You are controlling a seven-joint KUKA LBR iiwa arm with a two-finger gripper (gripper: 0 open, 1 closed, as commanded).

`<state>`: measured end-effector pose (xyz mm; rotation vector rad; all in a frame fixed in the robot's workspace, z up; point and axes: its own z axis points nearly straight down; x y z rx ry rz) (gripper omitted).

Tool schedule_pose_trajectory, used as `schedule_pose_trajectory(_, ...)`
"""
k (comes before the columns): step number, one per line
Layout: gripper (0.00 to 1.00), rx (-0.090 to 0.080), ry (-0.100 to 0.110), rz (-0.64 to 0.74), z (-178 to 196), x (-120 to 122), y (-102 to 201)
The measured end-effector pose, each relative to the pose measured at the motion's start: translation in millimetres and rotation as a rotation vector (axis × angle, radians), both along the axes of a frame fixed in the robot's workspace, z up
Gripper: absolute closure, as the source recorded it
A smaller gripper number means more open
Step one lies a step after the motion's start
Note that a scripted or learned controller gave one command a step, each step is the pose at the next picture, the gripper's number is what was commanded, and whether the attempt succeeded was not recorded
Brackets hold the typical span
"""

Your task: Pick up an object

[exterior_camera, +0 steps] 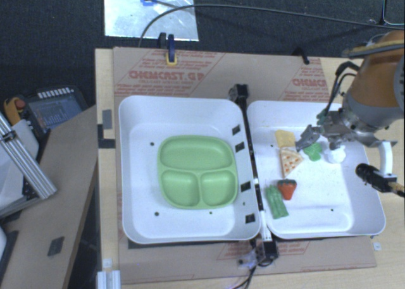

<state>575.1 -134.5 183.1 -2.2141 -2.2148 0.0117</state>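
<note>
Reaching in from the right, the end effector hovers low in the right bin, right over a small green piece beside the pizza slice toy; whether it is spread or pinching I cannot tell. A good grasp likely means centring over that green piece, clear of the cheese wedge, before closing.
</note>
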Motion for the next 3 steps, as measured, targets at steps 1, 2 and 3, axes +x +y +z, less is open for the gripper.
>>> schedule_pose_trajectory(1,0.0,-0.002,-0.014,0.003,7.5,3.1,0.3)
schedule_pose_trajectory(2,0.0,-0.001,-0.009,0.001,-55.3,3.2,0.5)
schedule_pose_trajectory(3,0.0,-0.001,-0.01,0.001,-101.0,3.1,1.1)
